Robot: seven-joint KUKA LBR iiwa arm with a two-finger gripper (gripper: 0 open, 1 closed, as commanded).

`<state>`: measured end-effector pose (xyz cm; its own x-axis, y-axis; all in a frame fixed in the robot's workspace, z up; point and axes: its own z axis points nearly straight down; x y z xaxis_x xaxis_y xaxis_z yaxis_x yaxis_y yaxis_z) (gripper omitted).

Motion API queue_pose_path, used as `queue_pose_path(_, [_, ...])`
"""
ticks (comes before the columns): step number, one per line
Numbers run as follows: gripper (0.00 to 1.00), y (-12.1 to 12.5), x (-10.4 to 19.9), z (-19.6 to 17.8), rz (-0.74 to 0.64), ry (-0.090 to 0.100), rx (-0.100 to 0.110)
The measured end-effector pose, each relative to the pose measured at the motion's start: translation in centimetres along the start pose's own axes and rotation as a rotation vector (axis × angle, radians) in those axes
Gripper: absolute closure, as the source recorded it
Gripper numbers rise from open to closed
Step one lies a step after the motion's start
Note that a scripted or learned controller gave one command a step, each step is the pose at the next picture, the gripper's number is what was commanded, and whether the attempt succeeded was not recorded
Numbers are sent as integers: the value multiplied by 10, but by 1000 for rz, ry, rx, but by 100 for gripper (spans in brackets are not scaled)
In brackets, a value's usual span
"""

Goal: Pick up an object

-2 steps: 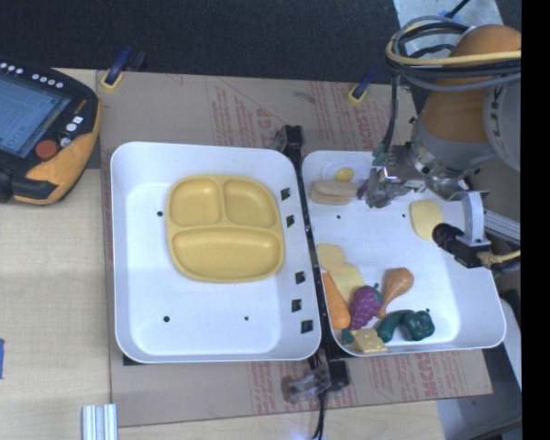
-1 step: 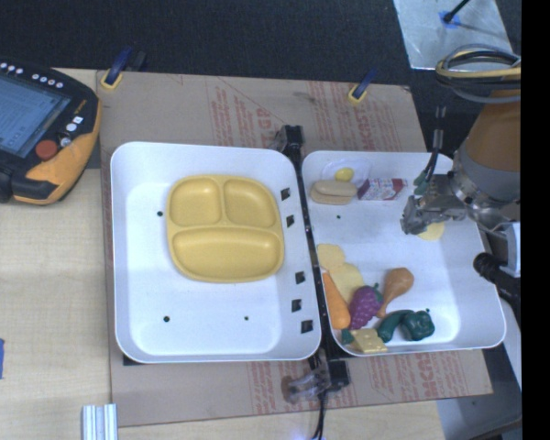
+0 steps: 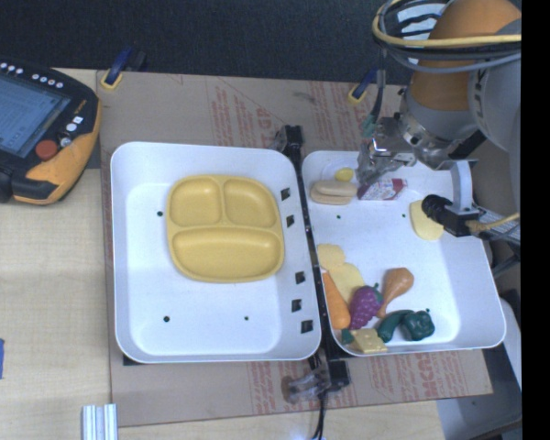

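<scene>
Two glossy white bins sit together; the right bin (image 3: 467, 282) holds smooth plastic food. At its twelve o'clock, the gripper (image 3: 378, 177) hangs over a crinkled pink-white packet (image 3: 385, 189); whether its fingers are spread is unclear.

One fixed camera above the bench (image 3: 55, 273), angled down, both bins (image 3: 137, 246) in frame, arm (image 3: 458, 62) entering from right.

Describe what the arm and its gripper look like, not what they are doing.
The arm is grey with a rounded orange band above the wrist, and black and yellow cables loop around its top. The gripper is a small silvery metal assembly with thin fingers, with dark cabling running alongside it.
</scene>
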<state>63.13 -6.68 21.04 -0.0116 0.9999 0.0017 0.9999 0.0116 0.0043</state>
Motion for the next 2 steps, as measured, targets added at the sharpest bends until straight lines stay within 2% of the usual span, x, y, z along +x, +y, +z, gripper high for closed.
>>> queue_pose_path(1, [0, -4, -5, 1, 5, -2, 8])
queue_pose_path(2, [0, 24, -66, 70, 12, -5, 9])
